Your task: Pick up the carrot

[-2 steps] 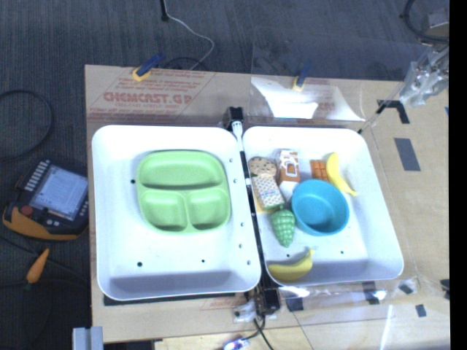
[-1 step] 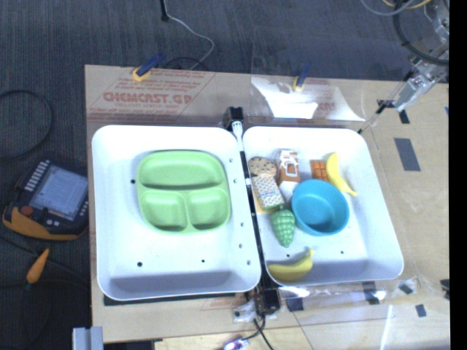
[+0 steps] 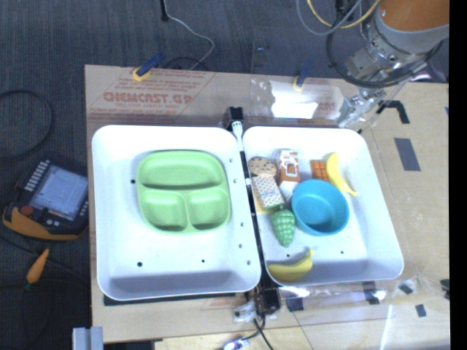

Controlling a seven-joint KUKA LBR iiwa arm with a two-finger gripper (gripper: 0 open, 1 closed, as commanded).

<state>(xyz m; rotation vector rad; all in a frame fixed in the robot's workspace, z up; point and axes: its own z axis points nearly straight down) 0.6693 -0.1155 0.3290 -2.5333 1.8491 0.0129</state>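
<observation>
Camera view puts the carrot (image 3: 318, 168) in the right bin (image 3: 354, 257), toward its far side: a short orange piece at about twelve o'clock from the blue bowl (image 3: 321, 208), just beside the bowl's rim. At the carrot's three o'clock a yellow banana (image 3: 340, 173) lies against it or very nearly. At its nine o'clock stands a small printed carton (image 3: 287, 165).

I judge it to be a light, rigid toy piece with a smooth skin, so it may slip or squirt sideways if pinched off-centre. Little of it shows, and I can't make out which way its long axis runs. I would take hold across its narrow middle, coming straight down and closing along the twelve-to-six line if the bowl leaves room, since the banana and carton crowd the other two sides.

Further out, a bumpy green toy vegetable (image 3: 284, 227) and a second banana (image 3: 290, 266) lie at the bowl's seven o'clock. A green divided plate (image 3: 182, 189) sits in the left bin (image 3: 117, 257).

My gripper (image 3: 357, 111) hangs outside the bin, at the carrot's one o'clock, well apart from it. Whether it is released or clenched I cannot tell.
</observation>
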